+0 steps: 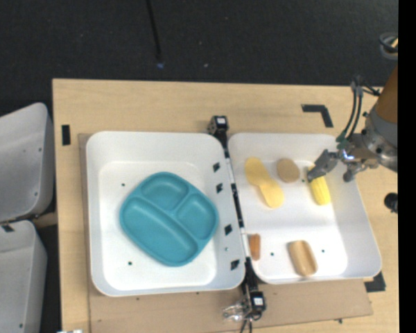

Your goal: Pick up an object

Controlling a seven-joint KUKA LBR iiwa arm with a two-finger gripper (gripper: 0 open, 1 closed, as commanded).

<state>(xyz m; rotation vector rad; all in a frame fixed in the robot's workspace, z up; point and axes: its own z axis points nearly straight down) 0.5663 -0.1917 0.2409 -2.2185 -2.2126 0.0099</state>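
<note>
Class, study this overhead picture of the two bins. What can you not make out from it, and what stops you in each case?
- Gripper: whether it grips the yellow piece below it; too small and blurred.
- Arm: cut off by the right edge of the camera view.
- Small orange item in the right bin: too small to identify.
- Tan round item: blurred; its kind is unclear.
</note>
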